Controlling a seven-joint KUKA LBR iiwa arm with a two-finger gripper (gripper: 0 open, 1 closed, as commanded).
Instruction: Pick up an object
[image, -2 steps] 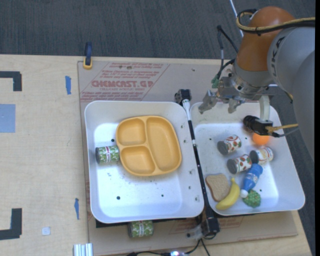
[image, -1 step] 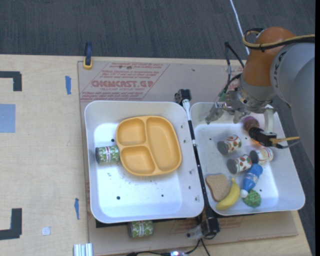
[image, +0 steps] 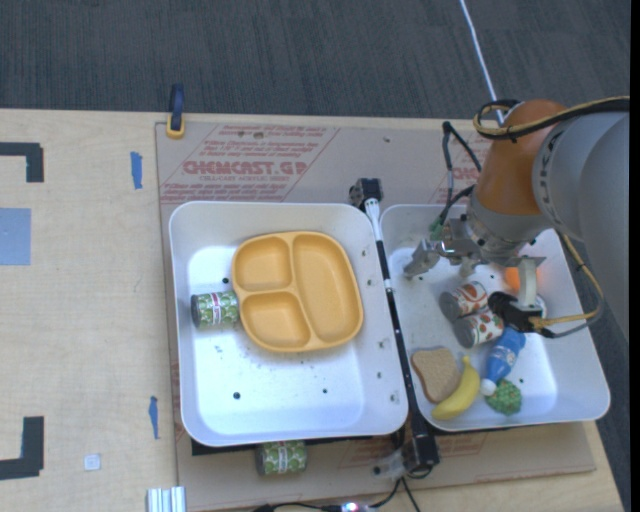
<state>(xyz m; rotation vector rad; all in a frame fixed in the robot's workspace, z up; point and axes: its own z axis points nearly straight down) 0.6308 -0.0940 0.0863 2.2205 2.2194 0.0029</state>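
My gripper (image: 442, 257) hangs over the far left part of the right bin (image: 580, 400), fingers spread open with nothing between them. Just right of it and nearer lie two patterned mugs (image: 476, 310) on their sides. Closer to the front are a blue bottle (image: 503, 355), a slice of bread (image: 435, 370), a banana (image: 459, 392) and a green lumpy item (image: 505, 397). An orange piece (image: 514, 277) shows by the arm's cable. In the left bin (image: 290, 400), a yellow divided plate (image: 297, 290) has a green can (image: 213, 309) touching its left edge.
Another green can (image: 283, 458) lies on the bench outside the left bin's front wall. A black rail (image: 392, 310) runs between the two bins. The grey arm with its orange band (image: 515, 170) covers the right bin's far right corner.
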